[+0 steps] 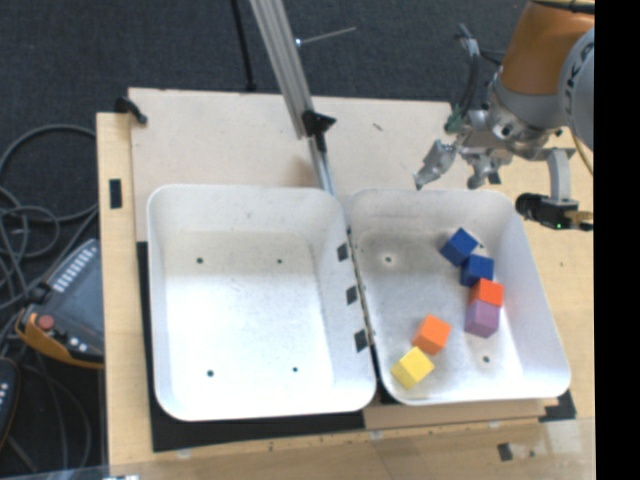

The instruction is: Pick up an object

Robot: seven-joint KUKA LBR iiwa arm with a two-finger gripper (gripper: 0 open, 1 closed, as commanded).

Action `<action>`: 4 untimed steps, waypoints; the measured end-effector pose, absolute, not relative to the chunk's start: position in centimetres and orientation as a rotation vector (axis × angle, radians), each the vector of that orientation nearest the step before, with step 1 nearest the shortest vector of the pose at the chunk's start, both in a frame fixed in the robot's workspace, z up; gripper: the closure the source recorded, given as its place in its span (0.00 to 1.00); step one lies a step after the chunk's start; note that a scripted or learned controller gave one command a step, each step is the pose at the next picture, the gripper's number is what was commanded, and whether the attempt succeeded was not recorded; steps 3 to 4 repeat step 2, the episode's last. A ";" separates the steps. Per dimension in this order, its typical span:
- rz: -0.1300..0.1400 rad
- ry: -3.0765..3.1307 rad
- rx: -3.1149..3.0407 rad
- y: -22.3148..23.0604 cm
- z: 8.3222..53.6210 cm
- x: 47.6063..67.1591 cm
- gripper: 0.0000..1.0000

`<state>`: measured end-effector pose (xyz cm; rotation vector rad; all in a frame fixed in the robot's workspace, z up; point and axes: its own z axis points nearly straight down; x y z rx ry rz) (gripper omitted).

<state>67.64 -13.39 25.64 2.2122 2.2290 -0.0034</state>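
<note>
- Gripper (459,169) hangs above the far rim of the right bin (535,258), fingers spread apart, nothing between them.
- Inside that bin: two blue cubes (461,245) touching, an orange-red cube (489,291) atop a purple block (482,318), an orange cube (433,333) beside a yellow cube (412,367).
- Left bin (160,268) sits alongside.

Six little blocks sit in the right-hand bin (520,230): two blue cubes (460,245) (478,268) touching, a red-orange one (489,292) just below, a purple one (482,318) against it. Nearer the front, an orange cube (433,334) and a yellow cube (412,367) lie side by side.
</note>
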 end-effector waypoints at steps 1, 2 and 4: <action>-0.009 2.216 2.228 -20.6 18.5 67.8 0.00; -0.005 2.227 2.219 -18.7 12.0 67.0 0.00; -0.005 2.227 2.219 -18.7 12.0 67.0 0.00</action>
